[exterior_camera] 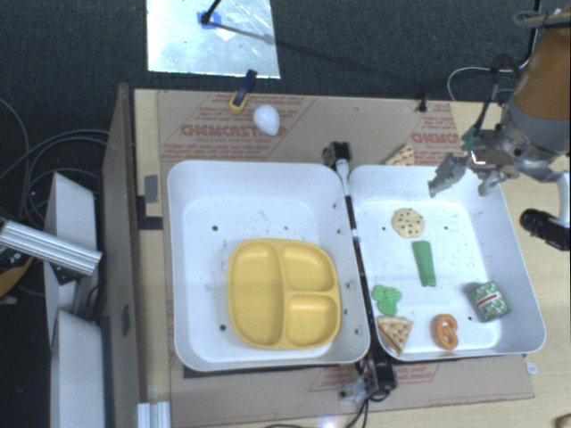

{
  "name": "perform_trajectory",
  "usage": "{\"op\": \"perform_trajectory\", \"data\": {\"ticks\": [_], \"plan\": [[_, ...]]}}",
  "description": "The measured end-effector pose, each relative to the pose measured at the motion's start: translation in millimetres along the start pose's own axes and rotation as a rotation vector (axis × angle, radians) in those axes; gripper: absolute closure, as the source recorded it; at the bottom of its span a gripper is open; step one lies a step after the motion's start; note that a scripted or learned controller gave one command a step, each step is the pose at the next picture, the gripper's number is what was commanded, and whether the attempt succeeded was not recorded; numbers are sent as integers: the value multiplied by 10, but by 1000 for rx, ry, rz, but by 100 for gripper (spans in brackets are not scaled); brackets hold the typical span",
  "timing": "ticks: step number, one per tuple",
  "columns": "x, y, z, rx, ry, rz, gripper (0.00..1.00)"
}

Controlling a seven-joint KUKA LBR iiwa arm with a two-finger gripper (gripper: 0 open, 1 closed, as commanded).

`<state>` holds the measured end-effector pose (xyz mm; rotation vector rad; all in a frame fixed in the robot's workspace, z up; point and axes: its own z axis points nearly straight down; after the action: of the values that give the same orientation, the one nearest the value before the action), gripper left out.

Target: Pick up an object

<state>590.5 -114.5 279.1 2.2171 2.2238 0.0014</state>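
Note:
The right bin (526,306) holds a round cookie (408,222), a green stick (424,263), a green leafy piece (387,298), a pizza-like wedge (394,332), a pretzel (444,331) and a small green and red can (489,300). My gripper (467,177) hangs over the far right corner of that bin, above and to the right of the cookie. Its two fingers stand apart with nothing between them. The grey wrist and orange band rise to the upper right.
The left bin (192,212) holds a yellow divided tray (284,293). A white egg-like ball (266,119) and a blue and yellow item (242,92) lie on the cardboard behind the bins. A cracker-like piece (402,157) sits behind the right bin. Cables lie at left.

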Motion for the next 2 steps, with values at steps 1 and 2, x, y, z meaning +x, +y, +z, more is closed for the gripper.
{"op": "perform_trajectory", "data": {"ticks": [1, 2], "plan": [[-44, -370, 1217, 14, 3, 3, 0], [-86, -307, 1908, 7, 2, 3, 0]]}}
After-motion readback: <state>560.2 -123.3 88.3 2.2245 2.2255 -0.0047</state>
